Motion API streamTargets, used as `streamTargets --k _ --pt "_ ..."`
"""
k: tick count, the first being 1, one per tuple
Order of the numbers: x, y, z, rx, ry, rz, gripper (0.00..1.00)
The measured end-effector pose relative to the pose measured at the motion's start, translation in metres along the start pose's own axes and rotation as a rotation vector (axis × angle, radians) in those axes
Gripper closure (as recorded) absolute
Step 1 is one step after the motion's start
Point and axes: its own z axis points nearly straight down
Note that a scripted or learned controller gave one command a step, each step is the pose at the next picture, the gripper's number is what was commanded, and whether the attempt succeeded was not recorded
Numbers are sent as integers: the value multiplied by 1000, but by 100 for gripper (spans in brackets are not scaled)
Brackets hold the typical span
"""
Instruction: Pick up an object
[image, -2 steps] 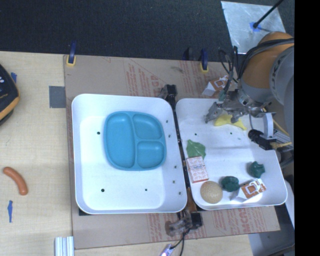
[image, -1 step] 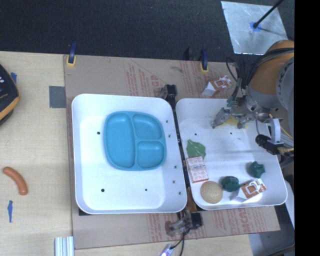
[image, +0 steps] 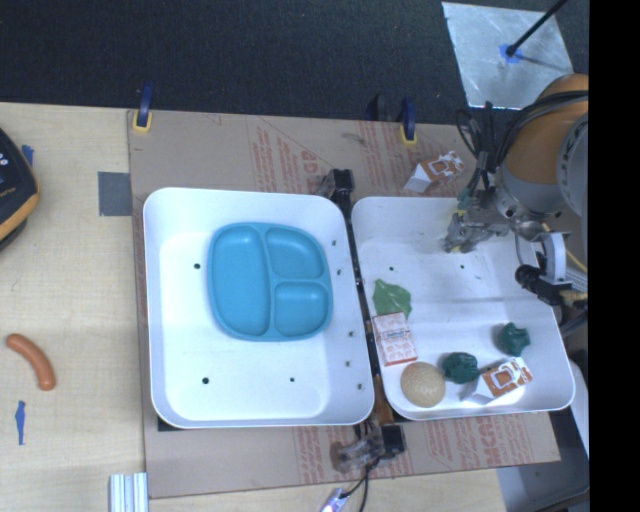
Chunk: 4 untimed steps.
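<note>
camera view: red-white packet (image: 393, 338) lies lengthwise toward the bin's far side; gripper (image: 462, 238) state unclear.

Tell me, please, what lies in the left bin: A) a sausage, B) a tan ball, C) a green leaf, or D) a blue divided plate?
D: the blue divided plate lies alone in the left bin, with its compartments facing up.

A divided plate (image: 269, 279) lies in the left bin (image: 170, 390); small objects (image: 461, 366) crowd the right bin's (image: 400, 215) front
</note>
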Motion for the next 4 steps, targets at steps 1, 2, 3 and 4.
streamTargets --k 1,2,3,4 --pt "22 -14 -83 -7 -2 2 100" --pt "51 -9 -92 -7 -2 2 100" --pt "114 -14 -88 -2 -2 1 100" --pt "180 -4 -89 -4 -2 0 100"
